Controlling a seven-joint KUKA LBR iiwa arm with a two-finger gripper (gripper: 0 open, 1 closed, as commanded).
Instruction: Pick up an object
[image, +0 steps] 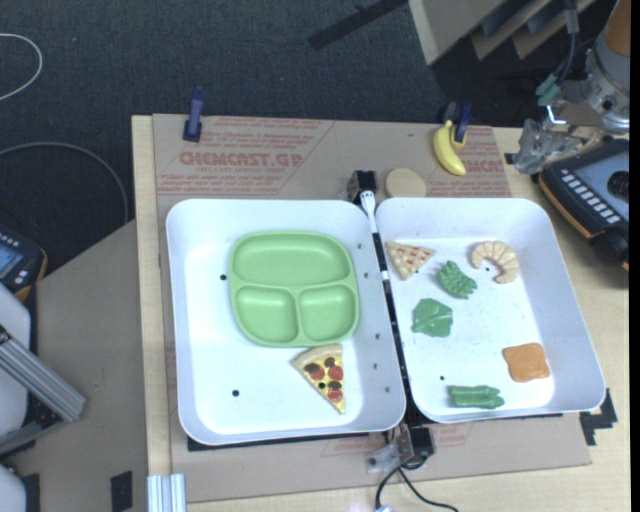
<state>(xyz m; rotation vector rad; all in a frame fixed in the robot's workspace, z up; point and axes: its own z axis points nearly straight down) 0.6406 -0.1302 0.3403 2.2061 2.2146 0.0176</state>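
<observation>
The right bin (560, 300) holds a tan wedge-shaped cracker (409, 257), a croissant (496, 259), two green leafy pieces (457, 279) (432, 317), an orange nugget (526, 362) and a green bean pod (474, 397). In the left bin (195, 330) lie a green divided plate (294, 287) and a pizza slice (325, 375) just below it. My gripper (545, 135) hangs at the top right, beyond the far right corner of the right bin, well away from every object. Nothing is seen in it.
A yellow banana (449, 150) and a round tan disc (405, 184) lie on the cardboard behind the bins. A blue clamp (193, 116) stands at the back left. An orange-edged device (595, 200) sits to the right of the right bin.
</observation>
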